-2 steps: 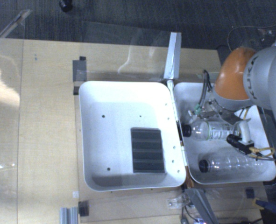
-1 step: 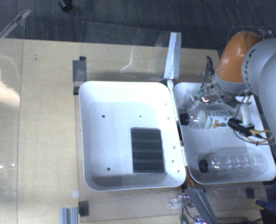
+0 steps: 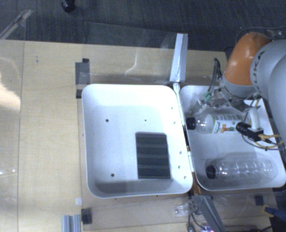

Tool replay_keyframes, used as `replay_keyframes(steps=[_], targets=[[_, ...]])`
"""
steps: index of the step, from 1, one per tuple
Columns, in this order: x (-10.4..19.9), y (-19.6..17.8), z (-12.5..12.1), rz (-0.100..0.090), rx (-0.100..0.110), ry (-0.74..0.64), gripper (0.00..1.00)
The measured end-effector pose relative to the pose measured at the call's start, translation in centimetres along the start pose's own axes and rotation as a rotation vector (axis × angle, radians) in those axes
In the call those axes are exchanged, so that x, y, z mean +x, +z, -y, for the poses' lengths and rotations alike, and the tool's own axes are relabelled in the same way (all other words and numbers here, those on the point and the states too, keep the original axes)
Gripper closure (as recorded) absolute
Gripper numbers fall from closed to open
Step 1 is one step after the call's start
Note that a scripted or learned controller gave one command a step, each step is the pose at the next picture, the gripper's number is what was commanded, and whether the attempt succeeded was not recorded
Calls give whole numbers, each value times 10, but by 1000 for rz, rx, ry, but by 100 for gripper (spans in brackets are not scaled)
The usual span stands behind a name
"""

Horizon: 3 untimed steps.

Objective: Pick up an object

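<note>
The grey arm [image 3: 273, 76] with its orange band covers the upper right of the right bin [image 3: 201, 180], and its wrist and cables hide much of what lies beneath. The gripper [image 3: 215, 100] sits over a small clear bottle [image 3: 213, 123] with a black cap, lying on its side; whether the fingers are open or closed cannot be told. A larger clear bottle [image 3: 242, 168] lies near the bin's front wall, its outline faint against the white. In the left bin [image 3: 99, 129] on the worktop [image 3: 41, 144] lies a dark ribbed block [image 3: 153, 155].
</note>
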<state>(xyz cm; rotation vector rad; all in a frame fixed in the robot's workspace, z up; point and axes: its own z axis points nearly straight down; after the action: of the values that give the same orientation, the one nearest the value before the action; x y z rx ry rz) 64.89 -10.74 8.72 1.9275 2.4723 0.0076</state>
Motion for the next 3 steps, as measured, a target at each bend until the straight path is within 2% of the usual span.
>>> replay_keyframes(steps=[1,2,3], targets=[[-32,-1,51,2,-1,-38,0],[-26,-3,94,3,-4,-279,0],[26,-3,98,3,-7,-354,0]])
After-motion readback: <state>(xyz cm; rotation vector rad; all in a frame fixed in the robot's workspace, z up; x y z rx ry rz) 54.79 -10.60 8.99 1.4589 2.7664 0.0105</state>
